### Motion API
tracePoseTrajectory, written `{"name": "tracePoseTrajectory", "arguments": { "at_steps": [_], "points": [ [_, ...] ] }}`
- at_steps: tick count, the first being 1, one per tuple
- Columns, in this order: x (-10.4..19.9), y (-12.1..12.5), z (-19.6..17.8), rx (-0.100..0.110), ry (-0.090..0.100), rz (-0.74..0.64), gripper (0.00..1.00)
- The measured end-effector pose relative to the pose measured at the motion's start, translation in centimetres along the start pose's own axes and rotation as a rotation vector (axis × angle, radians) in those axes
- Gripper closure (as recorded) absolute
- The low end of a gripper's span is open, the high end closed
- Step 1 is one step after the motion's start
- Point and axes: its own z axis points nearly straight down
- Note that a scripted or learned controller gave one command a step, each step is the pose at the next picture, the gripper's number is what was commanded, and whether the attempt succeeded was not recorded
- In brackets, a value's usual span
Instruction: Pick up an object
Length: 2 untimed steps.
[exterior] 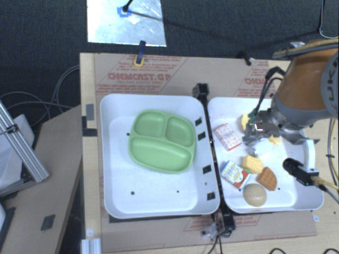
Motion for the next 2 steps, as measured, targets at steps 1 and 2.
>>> {"name": "tracePoseTrajectory", "arguments": {
  "at_steps": [1,2],
  "points": [
    [-0.95,-0.37,-0.66,-0.001,0.0,0.002,1.0],
    [-1.23,-1.0,-0.31,0.001,0.0,0.003,1.0]
  ]
}}
